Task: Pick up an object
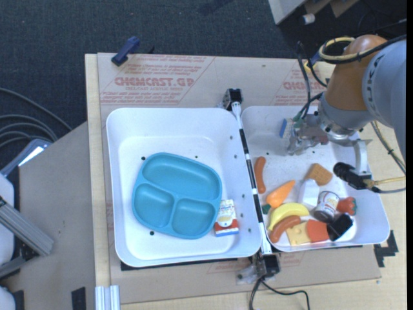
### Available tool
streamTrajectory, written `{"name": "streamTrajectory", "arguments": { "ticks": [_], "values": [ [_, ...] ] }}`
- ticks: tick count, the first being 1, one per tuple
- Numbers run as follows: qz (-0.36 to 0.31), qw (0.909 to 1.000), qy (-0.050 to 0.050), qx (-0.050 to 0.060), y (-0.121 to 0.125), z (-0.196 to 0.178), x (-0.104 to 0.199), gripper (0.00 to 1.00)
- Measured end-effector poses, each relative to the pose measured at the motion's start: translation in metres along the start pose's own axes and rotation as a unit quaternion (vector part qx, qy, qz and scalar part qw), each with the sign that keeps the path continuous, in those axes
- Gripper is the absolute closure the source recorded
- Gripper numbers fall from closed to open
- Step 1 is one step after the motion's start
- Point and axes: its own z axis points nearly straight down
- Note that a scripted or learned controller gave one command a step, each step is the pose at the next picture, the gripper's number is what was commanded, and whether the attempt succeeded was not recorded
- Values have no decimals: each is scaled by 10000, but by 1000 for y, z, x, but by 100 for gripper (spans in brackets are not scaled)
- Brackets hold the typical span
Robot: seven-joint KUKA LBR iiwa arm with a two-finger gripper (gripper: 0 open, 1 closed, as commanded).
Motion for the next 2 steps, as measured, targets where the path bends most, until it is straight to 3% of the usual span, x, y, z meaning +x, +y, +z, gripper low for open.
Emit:
{"name": "streamTrajectory", "arguments": {
  "ticks": [1, 2],
  "values": [
    [2, 10000, 1, 1, 0, 0, 0, 0],
    [-2, 10000, -1, -27, -15, 21, 27, 0]
  ]
}}
